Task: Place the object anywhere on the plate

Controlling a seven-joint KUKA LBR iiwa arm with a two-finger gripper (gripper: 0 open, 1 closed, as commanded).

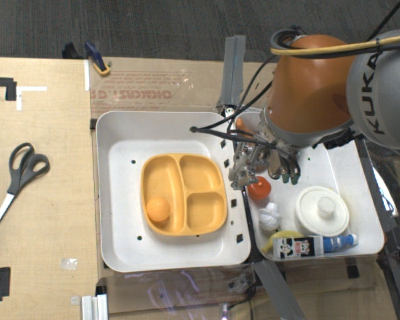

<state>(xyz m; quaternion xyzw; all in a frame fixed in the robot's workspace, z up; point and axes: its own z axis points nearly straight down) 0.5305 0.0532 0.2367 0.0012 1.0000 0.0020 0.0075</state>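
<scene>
Wooden bench [40, 245] carries two white bins at centre frame. Left bin [113, 199] bears a yellow divided plate [187, 179] with an orange ball [159, 209] in its lower-left compartment. Over the right bin [360, 172], the gripper [263, 172] hangs just above a red-orange object [259, 189]; whether the fingers are spread cannot be told. Scissors [20, 172] lie at the far left.

One fixed camera looks down at a slant from above the worktop [40, 245], near enough to take in both white bins [113, 245] whole.
</scene>
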